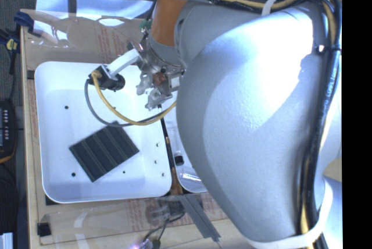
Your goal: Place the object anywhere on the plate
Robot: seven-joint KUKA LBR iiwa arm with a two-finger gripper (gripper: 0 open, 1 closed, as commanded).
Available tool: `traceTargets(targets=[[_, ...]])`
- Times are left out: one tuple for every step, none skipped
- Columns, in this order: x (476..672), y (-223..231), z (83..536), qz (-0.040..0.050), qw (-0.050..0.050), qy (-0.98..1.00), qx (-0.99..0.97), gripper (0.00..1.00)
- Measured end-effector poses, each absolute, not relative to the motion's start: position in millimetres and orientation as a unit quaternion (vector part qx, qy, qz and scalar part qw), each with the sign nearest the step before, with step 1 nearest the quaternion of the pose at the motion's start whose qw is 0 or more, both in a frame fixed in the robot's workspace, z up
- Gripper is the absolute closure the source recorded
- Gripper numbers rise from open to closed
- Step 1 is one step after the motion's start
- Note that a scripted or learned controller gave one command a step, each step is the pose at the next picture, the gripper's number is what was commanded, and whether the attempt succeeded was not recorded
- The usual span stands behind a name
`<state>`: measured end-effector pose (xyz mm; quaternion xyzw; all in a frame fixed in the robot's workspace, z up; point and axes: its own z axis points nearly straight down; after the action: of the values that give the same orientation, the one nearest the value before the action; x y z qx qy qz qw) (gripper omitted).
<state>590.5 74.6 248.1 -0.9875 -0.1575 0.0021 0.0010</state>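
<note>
A dark grey ribbed square plate [104, 152] lies flat in the lower middle of the left white bin [52, 125]. My gripper [153, 98] hangs over that bin's upper right corner, up and to the right of the plate and well apart from it. A yellow cable [107, 111] loops down from the wrist over the bin floor. I see no loose object between gripper and plate; the arm's bulk hides whatever lies under it.
The big grey arm [256, 114] covers nearly all of the right bin, of which just a sliver [189, 181] shows. Clear plastic sheeting [87, 27] lies behind the left bin. A black device [6, 125] sits at the left edge.
</note>
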Motion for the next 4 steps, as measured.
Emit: traceTargets(targets=[[590.6, 74.6, 248.2, 0.0019, 0.001, -0.157, -0.988, 0.0], [590.5, 74.7, 257.8, 0.0036, 0.001, -0.16, -0.987, 1.0], [601.9, 96.8, 303.2, 0.003, 0.002, -0.332, -0.943, 1.0], [607.4, 220.4, 358.9, 0.0031, 0.001, -0.417, -0.909, 1.0]])
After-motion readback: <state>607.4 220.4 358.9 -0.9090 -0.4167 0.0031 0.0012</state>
